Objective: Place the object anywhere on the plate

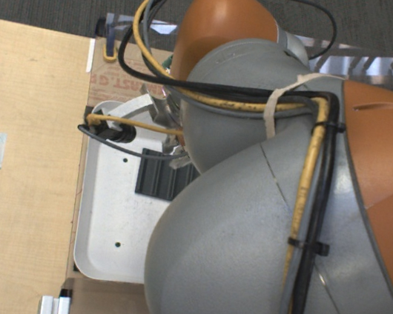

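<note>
Arm (271, 203) loomed over the white bin (96, 233); gripper state could not be told. Risk: blind descent might miss the plate.

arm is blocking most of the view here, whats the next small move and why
Probably lift the arm up and back toward the right, as a guess. Its grey body covers most of the white bin, and no plate can be made out, so clearing the bin comes before any placement.
</note>
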